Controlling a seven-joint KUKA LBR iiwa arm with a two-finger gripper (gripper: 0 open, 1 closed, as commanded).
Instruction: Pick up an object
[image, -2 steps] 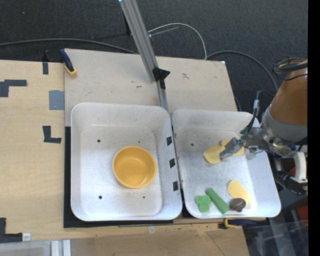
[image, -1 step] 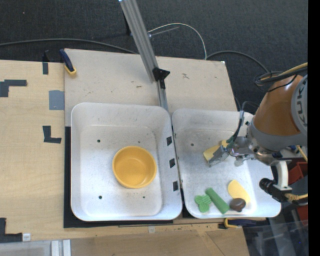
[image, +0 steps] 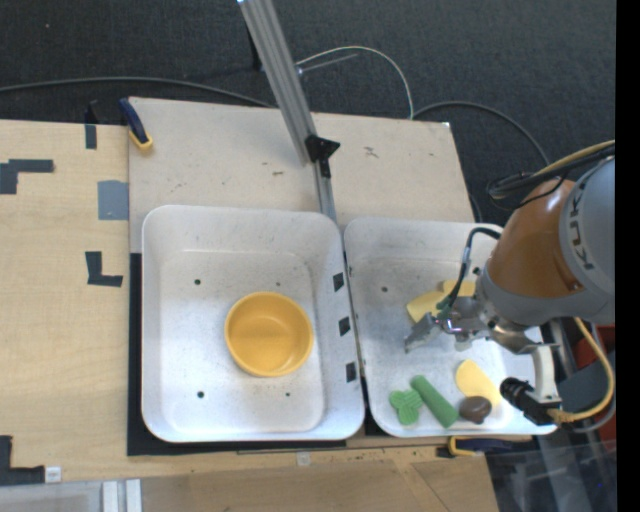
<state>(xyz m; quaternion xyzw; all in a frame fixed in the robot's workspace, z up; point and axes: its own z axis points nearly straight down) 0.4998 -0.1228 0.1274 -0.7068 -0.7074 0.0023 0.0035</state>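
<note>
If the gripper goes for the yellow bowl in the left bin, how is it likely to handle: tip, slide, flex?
The yellow bowl sits upright and looks wide and low, so tipping seems unlikely. It looks like thin plastic, probably light; a push may slide it across the smooth white left bin. Its round rim gives the gripper only an edge to pinch, so it might slip.

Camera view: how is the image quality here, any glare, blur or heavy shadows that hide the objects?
Camera view: even, soft lighting, faint shadows; the white bins are bright but keep their speckles; the yellow bowl reads cleanly; the gripper and small items near the green piece look soft and low-resolution, so fine detail is lost.
</note>
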